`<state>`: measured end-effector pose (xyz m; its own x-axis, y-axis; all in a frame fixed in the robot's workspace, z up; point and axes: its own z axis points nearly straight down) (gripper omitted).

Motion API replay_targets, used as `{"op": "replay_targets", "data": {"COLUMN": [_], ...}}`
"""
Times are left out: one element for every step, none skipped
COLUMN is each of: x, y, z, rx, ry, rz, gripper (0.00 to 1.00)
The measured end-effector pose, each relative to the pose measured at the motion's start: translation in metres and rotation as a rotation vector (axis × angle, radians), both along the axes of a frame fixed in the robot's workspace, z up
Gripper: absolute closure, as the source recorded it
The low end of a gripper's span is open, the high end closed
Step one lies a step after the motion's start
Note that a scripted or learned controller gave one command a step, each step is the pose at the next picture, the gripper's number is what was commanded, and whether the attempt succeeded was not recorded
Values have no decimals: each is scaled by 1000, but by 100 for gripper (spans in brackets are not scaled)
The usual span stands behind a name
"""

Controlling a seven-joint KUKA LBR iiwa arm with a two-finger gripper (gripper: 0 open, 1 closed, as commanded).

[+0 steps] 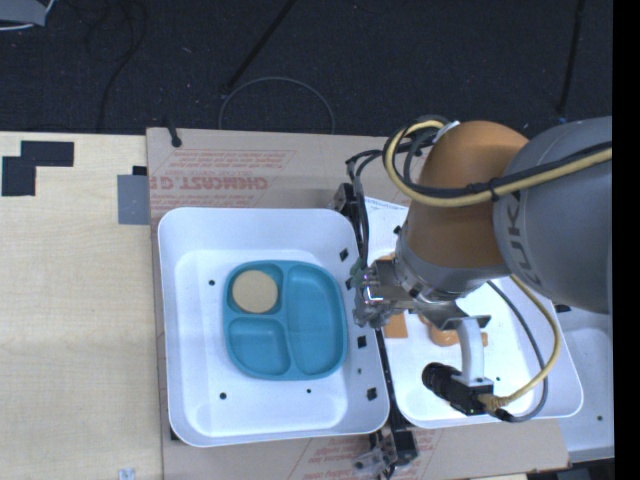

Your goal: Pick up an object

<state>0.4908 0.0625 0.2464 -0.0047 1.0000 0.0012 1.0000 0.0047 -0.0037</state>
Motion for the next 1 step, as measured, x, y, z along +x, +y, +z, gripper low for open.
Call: {"op": "replay_targets", "data": {"x": [1], "y": [49], "z": [-3], "rx": [0], "ry": [1], "rz": [0], "gripper": [100]}}
